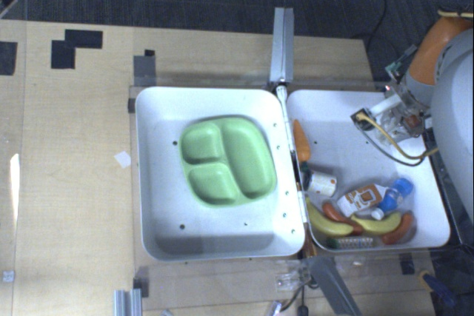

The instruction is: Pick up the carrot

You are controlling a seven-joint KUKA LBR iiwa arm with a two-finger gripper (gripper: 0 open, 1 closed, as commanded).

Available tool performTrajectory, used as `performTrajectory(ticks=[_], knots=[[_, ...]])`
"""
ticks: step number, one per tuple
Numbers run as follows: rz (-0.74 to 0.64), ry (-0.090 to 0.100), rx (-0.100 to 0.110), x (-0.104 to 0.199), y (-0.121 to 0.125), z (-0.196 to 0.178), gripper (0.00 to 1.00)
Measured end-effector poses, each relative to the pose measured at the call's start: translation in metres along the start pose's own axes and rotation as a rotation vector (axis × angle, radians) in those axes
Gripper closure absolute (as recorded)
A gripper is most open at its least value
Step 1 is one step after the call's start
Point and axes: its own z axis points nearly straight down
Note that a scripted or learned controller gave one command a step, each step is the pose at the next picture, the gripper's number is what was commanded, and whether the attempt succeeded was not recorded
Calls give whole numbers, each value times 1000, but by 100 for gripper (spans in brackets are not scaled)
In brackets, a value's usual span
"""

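Orange carrot (300, 142) lies lengthwise against the left wall of the right bin (348, 101), mid-frame, tight to the divider, so a grasp there looks awkward. Gripper (396, 120) sits at the frame's right, well apart from it; its state can't be told. Green tray (226, 159) sits in the left bin (159, 159).

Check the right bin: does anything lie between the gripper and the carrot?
Nothing visible does. The carrot lies along the right bin's left wall; the gripper hovers near its far right, with bare bin floor between. Other items sit nearer the front.
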Motion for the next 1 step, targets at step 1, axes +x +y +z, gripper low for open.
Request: performTrajectory(ticks=[1], knots=[[-8,1,-1,3,-1,-10,100]])
